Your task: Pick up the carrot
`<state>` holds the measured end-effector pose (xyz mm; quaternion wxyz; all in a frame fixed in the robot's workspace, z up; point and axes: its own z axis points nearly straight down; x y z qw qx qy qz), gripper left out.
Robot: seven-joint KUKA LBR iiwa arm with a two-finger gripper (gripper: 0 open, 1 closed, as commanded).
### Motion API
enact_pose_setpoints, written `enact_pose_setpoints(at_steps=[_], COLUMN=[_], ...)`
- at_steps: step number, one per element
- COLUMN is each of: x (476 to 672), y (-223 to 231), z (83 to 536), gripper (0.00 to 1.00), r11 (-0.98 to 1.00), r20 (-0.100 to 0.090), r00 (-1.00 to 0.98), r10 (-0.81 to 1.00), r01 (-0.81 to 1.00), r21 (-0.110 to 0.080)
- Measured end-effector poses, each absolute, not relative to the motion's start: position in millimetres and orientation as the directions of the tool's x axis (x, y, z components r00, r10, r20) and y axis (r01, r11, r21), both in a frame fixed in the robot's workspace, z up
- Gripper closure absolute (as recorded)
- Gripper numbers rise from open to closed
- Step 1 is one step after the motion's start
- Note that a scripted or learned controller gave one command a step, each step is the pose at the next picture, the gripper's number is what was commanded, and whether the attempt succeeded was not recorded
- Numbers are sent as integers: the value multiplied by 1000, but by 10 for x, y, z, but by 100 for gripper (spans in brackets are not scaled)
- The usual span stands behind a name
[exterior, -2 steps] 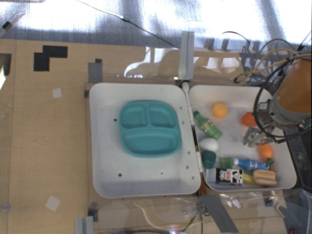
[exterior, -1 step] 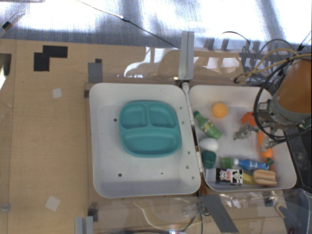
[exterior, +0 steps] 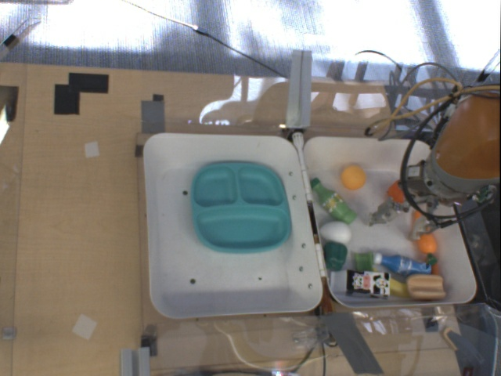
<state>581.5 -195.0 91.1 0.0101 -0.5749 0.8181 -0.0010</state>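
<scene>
I see the wooden table (exterior: 70, 233) carrying two shallow white bins side by side. The left bin (exterior: 168, 280) holds a teal divided tray (exterior: 239, 206) lying flat near its middle. The right bin (exterior: 462, 284) holds the small items, and the arm (exterior: 470, 143) comes in over its right edge, its orange band showing above the wrist. The claw (exterior: 401, 211) hangs over the right half of that bin with its two fingers spread, and I see nothing between them. The carrot (exterior: 427, 244) looks to me like the small orange piece just beside the claw, near the bin's right edge, though it is partly hidden by the wrist and I cannot be sure. A green bottle (exterior: 332, 200) lies tilted near the bin's left edge, with an orange ball (exterior: 353, 177) above it and a white egg (exterior: 336, 232) below it. Along the bin's front edge lie a blue bottle (exterior: 403, 264), a black-and-white carton (exterior: 369, 283) and a bread roll (exterior: 426, 287).
</scene>
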Motion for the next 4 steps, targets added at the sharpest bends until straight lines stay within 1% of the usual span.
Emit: enact_pose_setpoints(at_steps=[1, 2, 3, 4], x=[5837, 5833, 5940, 5802], y=[-1964, -1966, -1970, -1899], z=[1034, 1028, 931, 909], gripper=[100, 0, 0, 0], r11=[340, 340, 159, -325], r20=[-13, -13, -11, -13], r00=[-339, -340, -158, 325], r10=[-941, -940, -987, -945], r01=[-940, -940, -987, -945], r21=[-22, -21, -22, -16])
